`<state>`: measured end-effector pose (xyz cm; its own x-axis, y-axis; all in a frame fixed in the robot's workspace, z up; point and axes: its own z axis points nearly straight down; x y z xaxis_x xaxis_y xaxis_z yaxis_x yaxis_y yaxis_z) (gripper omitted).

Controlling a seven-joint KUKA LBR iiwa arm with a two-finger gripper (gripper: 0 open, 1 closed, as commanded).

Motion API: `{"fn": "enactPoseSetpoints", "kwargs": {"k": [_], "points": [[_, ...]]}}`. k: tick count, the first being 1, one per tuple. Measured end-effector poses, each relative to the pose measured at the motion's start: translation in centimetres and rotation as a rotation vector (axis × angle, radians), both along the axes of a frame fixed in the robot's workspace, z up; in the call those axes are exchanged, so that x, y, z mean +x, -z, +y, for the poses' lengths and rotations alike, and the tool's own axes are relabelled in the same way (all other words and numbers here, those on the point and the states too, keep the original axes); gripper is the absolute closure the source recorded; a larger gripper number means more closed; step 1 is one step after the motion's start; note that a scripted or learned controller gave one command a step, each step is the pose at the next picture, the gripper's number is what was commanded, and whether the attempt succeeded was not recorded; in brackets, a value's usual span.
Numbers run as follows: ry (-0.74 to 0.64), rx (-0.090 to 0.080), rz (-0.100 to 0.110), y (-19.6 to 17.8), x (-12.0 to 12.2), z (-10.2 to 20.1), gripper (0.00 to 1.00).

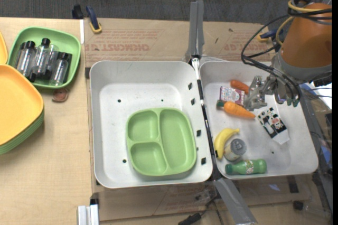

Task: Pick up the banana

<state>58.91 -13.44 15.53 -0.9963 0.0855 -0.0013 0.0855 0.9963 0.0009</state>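
Camera view: banana (224, 139) in right bin, below-left of end effector (257, 96).

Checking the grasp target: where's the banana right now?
The banana lies in the right bin, near its left wall, touching the round metal can and below the carrot.

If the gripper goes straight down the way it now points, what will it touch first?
Probably the carrot lying just below the gripper, or the bin floor beside it; depth is hard to judge. The banana lies nearer the camera, off that line.
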Motion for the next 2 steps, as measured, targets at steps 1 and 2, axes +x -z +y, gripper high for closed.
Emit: {"fn": "enactPoseSetpoints", "kwargs": {"k": [1,2], "points": [[0.528,-0.001,-0.002,-4.4,1.2,-4.4,1.0],[1.012,-0.001,-0.002,-5.1,3.5,-7.9,1.0]]}}
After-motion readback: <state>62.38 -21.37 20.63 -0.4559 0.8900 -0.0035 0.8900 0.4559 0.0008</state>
